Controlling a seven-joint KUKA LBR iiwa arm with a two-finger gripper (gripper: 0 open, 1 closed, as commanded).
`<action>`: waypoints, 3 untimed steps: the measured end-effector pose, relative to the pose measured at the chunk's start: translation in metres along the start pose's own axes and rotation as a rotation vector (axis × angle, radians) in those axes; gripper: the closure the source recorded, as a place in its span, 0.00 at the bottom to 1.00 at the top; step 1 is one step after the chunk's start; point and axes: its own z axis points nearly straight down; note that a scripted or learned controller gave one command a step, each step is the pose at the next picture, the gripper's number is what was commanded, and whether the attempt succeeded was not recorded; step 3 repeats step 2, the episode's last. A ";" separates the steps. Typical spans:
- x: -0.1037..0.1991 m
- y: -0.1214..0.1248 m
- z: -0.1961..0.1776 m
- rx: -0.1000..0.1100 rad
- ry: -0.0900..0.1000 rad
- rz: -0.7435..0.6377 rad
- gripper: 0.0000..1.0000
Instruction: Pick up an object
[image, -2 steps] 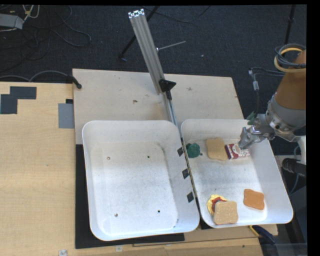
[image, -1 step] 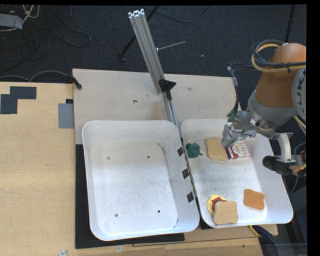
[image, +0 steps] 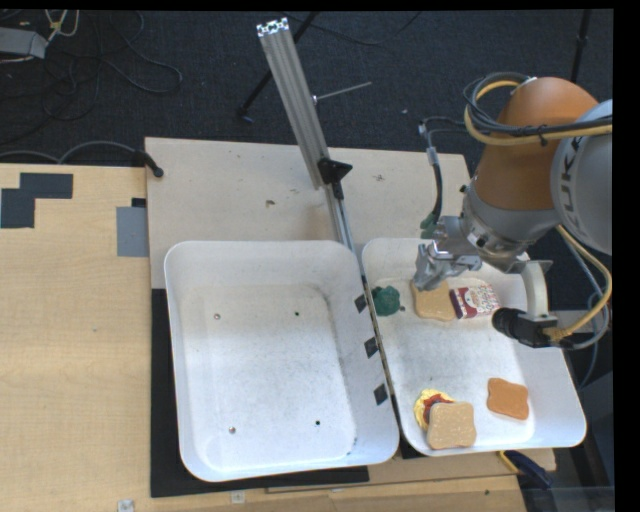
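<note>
Two shallow white bins sat side by side; the left bin (image: 260, 360) lay beside the right bin (image: 560, 425). Nearest in the right bin lay a tan bread-slice toy (image: 451, 425) touching a yellow-and-red piece (image: 430, 403), with an orange flat square (image: 508, 399) just beside. Farther back lay a tan rectangular packet (image: 456, 301) with a red-and-white label, its writing too small to read, and a small green lump (image: 386, 298). The metal two-finger gripper (image: 437, 268) hung at the packet's far edge; how wide it stood could not be told.
</note>
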 end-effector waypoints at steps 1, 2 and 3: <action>0.050 0.001 0.014 0.004 0.000 0.001 1.00; 0.099 0.000 0.025 0.005 -0.001 0.000 1.00; 0.099 0.000 0.025 0.005 -0.001 0.000 1.00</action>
